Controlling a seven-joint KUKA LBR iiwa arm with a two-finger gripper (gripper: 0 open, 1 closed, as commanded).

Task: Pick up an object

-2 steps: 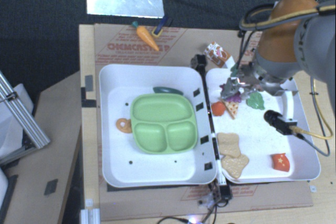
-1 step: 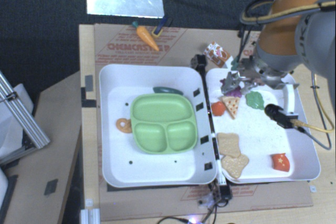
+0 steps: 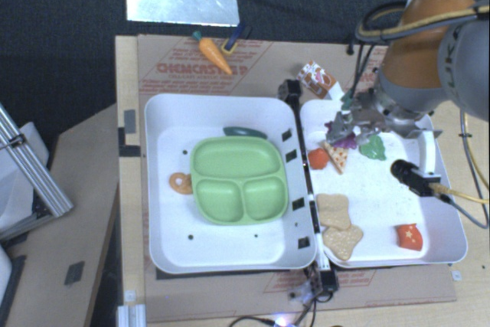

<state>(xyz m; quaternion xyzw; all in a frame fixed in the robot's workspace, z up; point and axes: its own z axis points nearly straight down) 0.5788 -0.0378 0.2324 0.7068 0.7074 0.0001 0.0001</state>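
Brings the arm (image 3: pixel 417 80) in from the right, bent over the far part of the right bin (image 3: pixel 452 241), with the orange band (image 3: pixel 429 19) bulging high above the bin's far right corner. Turns the wrist down and leftward, setting the gripper (image 3: pixel 346 128) low near the bin's far left side, right over a purple toy (image 3: pixel 346 142). Cannot tell from this slant how far open, nor whether closed on anything; touching the purple toy or just above it, unclear which. Just in front of the purple toy: a pizza slice (image 3: pixel 338 158), with a red tomato (image 3: pixel 318 158) beside it toward the divide and a green leafy piece (image 3: pixel 374 148) on the other side. Well apart, at the near edge: two tan crackers (image 3: pixel 334 209) and a red piece (image 3: pixel 409 237). Across the divide, in the left bin (image 3: pixel 161 241): a green divided plate (image 3: pixel 237 180).
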